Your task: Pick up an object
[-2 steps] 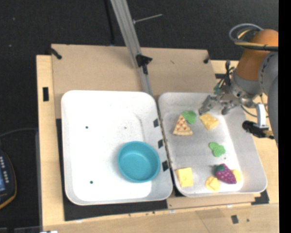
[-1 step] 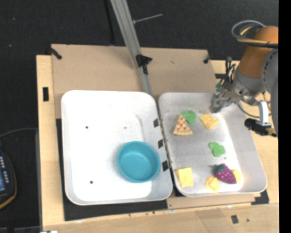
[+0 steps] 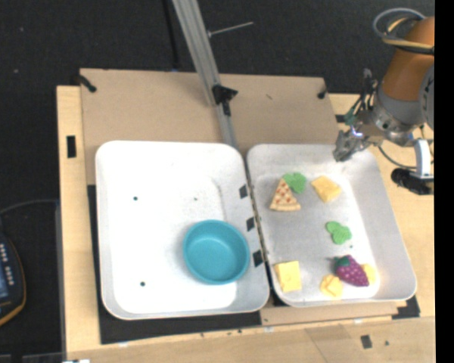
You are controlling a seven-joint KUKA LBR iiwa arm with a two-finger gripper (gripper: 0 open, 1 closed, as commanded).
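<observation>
My gripper point(image 3: 345, 149) hangs over the far right corner of the right bin point(image 3: 388, 203), with nothing visibly between its fingers. Below it in that bin lie a pizza slice toy point(image 3: 285, 197), a green leafy piece point(image 3: 295, 182) and a yellow cheese wedge point(image 3: 326, 189). Further toward the front are a small green piece point(image 3: 337, 232), a yellow block point(image 3: 288, 276), a purple grape bunch point(image 3: 351, 271) and a small yellow piece point(image 3: 331, 285). The cheese wedge is the nearest to the gripper, a little below and left of it.
The left bin point(image 3: 136, 180) holds a teal bowl point(image 3: 214, 251) near its front right. A grey metal pole point(image 3: 200, 48) slants down from the top to the bins' far edge. A handheld pendant point(image 3: 0, 278) lies at the left.
</observation>
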